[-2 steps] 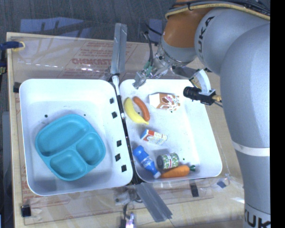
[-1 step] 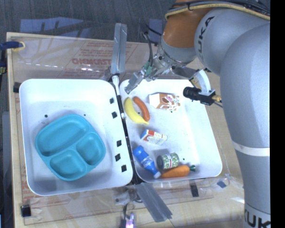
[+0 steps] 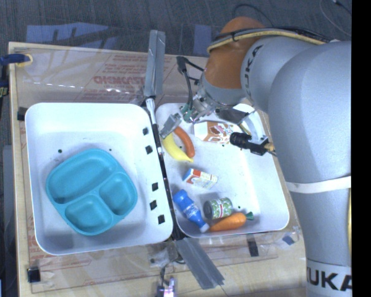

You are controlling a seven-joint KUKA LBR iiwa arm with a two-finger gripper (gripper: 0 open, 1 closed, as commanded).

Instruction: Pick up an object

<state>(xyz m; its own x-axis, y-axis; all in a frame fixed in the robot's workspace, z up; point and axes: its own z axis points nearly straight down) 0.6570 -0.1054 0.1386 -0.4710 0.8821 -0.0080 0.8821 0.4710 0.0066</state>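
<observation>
Jaw state cannot be told; gripper [image 3: 184, 117] is masked by wrist hardware, seen low at far left corner of right bin [image 3: 269, 193]. Nothing is seen held. Just below gripper, banana [image 3: 173, 150] and orange sausage-shaped item [image 3: 185, 141] are seen touching. Further along: small carton [image 3: 200, 177], blue bottle [image 3: 188, 207], green can [image 3: 217, 208], carrot [image 3: 229, 223] at near wall. In left bin [image 3: 43, 129], 1 blue 3-section plate [image 3: 91, 191] is seen.

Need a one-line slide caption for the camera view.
Gripper low over banana in right bin; blue tray in left bin.
</observation>
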